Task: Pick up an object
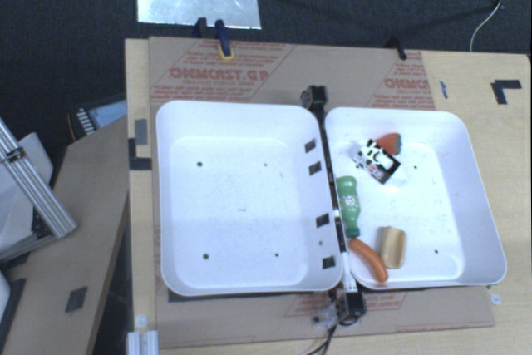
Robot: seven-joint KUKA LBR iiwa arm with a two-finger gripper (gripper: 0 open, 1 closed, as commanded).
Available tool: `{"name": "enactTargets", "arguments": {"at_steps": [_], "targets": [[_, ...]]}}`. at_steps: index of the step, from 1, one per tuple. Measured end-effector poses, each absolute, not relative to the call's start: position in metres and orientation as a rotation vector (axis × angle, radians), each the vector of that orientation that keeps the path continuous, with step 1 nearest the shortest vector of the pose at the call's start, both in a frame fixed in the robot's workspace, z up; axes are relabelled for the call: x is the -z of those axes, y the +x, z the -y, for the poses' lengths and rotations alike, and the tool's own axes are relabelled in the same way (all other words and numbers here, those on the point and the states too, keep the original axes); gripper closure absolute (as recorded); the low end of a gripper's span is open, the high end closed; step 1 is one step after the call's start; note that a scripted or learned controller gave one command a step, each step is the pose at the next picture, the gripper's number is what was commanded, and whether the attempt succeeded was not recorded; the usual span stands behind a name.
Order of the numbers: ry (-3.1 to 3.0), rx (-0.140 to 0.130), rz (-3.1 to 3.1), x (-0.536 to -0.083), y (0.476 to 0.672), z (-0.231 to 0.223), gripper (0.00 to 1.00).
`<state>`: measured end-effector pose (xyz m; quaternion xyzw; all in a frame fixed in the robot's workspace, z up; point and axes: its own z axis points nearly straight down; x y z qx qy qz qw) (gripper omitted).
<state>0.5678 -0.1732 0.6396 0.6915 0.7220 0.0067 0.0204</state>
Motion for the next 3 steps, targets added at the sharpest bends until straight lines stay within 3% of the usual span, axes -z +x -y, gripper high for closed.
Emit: {"name": "enactTargets", "arguments": {"at_steps": [3], "targets": [[2.126,-0.027,-2.239,-0.674,0.568,0.172,1.00]]}}
